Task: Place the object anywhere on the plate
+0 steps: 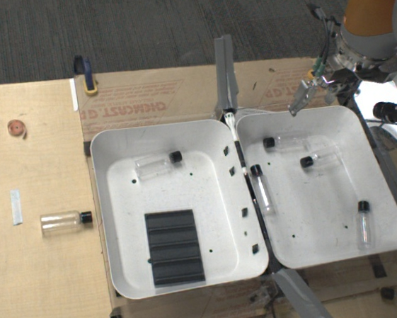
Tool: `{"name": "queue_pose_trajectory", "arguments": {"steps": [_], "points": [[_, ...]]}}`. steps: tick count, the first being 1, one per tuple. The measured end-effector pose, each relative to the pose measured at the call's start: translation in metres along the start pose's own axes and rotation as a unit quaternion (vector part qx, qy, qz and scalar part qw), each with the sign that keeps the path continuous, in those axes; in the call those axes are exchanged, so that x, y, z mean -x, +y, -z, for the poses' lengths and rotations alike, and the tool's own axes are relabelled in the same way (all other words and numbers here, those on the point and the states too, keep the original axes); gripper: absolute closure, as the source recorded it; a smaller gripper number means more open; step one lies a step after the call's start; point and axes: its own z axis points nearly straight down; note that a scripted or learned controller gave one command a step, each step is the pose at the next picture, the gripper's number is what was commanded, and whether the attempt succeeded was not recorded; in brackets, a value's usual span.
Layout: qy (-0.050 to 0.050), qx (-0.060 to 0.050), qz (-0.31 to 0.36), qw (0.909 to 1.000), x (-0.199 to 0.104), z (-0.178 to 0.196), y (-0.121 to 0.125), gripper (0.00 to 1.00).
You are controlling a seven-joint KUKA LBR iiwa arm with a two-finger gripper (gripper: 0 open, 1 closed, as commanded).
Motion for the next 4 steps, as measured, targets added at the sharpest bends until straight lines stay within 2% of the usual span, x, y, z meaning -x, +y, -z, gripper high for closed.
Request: {"name": "queue_pose_trajectory", "arguments": {"steps": [1, 2, 3, 4], "points": [[0.000, 0.000, -0.024, 0.9997, 0.061, 0.070, -0.021, 0.00], [0.001, -0.001, -0.050, 0.9988, 0.087, 0.146, -0.081, 0.00], [0.000, -0.003, -0.328, 0.9446, 0.091, 0.191, -0.020, 0.00], [0.000, -0.004, -0.399, 0.9170, 0.087, 0.191, -0.042, 0.00]]}}
